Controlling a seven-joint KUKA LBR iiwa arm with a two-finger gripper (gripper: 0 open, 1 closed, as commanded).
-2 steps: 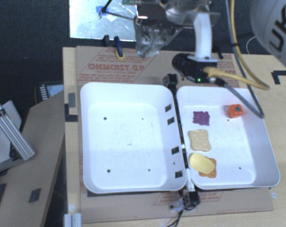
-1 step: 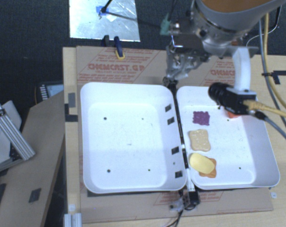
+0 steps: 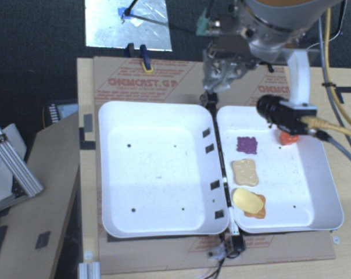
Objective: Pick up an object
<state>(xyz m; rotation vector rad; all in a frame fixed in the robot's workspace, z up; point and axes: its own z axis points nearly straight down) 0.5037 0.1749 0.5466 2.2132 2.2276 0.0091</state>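
The right bin (image 3: 315, 208) holds a purple bunch of grapes (image 3: 247, 145), a tan slice of toast (image 3: 245, 172), a yellow piece lying on an orange one (image 3: 249, 201), and a red-orange object (image 3: 288, 138) partly hidden behind a black camera part. My gripper (image 3: 217, 81) hangs high over the back end of the divider between the two bins, away from all of these things. Nothing shows between its fingers.
The left bin (image 3: 158, 167) is bare white plastic. A black cylinder (image 3: 283, 114) on a white bracket juts over the right bin's back edge, with cables (image 3: 338, 127) running right. Brown cardboard (image 3: 146, 83) lies behind the bins.
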